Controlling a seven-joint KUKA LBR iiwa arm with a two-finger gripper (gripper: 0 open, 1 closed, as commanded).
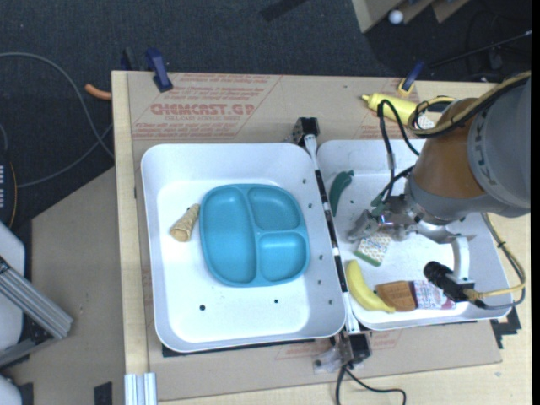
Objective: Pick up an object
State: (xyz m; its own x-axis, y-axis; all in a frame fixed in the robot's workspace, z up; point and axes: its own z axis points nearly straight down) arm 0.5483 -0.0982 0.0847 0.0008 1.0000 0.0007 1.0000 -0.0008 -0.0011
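My gripper [377, 223] hangs low in the right bin [363, 154], near its middle left. Just below it lies a small white packet with green dots [374, 249], touching or nearly touching the gripper's tip. A dark green curved piece [340, 187] lies at the bin's upper left. A yellow banana [364, 287] rests at the front left corner, with a brown block and its red-and-white label [411, 294] beside it. The arm's grey body and orange band [451, 163] cover the bin's right part.
The left bin [169, 171] holds a blue divided plate [253, 233] and a tan cone-shaped thing [184, 223] to its left. A black-edged divider [325, 218] separates the bins. A yellow object [390, 105] lies on the bench behind the right bin.
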